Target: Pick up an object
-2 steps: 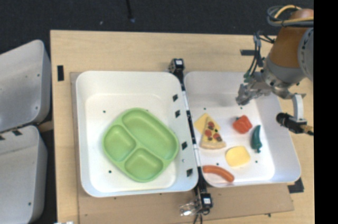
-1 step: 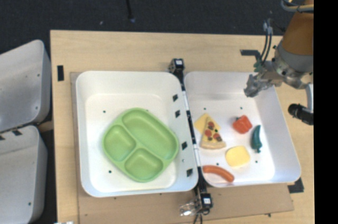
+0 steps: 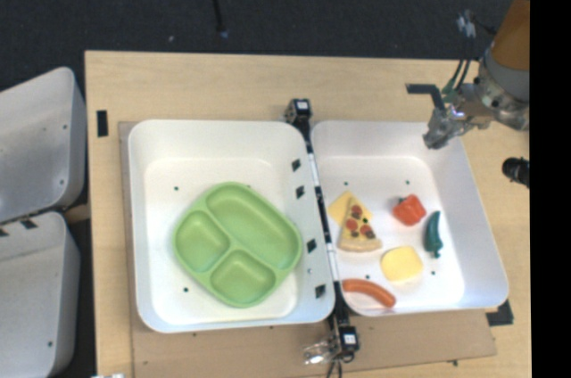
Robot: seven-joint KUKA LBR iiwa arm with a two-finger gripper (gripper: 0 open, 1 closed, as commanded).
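Note:
The right bin [image 3: 446, 152] holds a pizza slice [image 3: 354, 225], a red pepper-like piece [image 3: 409, 209], a dark green pepper [image 3: 434, 234], a yellow block [image 3: 401, 264] and a sausage [image 3: 368, 292]. My gripper [image 3: 439, 132] hangs over the bin's far right corner, well away from the food pieces. Nothing shows between its fingers.
The left bin [image 3: 143, 153] carries a green divided plate [image 3: 235, 243]. A black clip [image 3: 298, 110] sits at the top of the divider between the bins. White chair-like shapes [image 3: 36, 144] stand left of the bench.

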